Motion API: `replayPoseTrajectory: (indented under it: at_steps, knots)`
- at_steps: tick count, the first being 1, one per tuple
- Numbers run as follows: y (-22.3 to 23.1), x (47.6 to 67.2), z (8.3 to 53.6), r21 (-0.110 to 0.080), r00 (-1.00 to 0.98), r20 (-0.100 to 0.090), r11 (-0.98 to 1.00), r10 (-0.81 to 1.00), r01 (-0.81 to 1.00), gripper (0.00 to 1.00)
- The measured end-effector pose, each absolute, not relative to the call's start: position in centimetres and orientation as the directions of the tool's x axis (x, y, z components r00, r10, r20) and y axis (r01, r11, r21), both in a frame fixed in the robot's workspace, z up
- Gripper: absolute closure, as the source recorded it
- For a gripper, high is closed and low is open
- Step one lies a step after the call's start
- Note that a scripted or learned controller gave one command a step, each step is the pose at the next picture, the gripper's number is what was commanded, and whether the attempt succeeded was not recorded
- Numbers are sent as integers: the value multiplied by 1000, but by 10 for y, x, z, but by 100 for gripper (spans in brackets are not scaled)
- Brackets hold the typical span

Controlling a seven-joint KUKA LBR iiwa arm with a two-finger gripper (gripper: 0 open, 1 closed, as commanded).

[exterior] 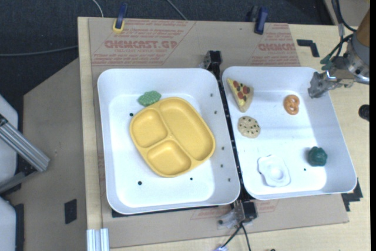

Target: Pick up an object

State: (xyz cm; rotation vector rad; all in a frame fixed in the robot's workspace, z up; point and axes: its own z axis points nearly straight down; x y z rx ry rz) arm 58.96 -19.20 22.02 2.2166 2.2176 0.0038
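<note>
1. Cardboard-topped bench, two shallow white bins; left white bin (111,126) has a yellow three-compartment plastic tray (171,136) and a green leafy toy piece (149,98).
2. Right white bin (338,126): pizza-slice toy (240,93), chocolate-chip cookie toy (249,126), small brown pretzel toy (291,104), white fried-egg toy (274,171), dark green lump (318,156).
3. Gripper (319,85) at the right bin's far right rim, near the pretzel; jaw width: cannot tell.
4. Pretzel is probably light, rigid, slick; pinch across its outer edges.

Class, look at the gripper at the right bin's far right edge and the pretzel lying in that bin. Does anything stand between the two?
Nothing visible does. The gripper sits at the right bin's upper right edge, and only bare white bin floor lies between it and the pretzel. The pizza slice lies beyond, further left.
</note>
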Motion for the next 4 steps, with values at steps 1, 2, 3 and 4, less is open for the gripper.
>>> replayPoseTrajectory:
  at_steps: [1,2,3,4]
  knots:
    - [-192,590,239,4,-1,-2,1,1000,1000,100]
    - [-144,598,240,0,-3,1,3,1000,1000,100]
    - [-93,594,227,-3,-3,1,3,1000,1000,100]
    - [-39,594,237,1,-3,1,3,1000,1000,100]
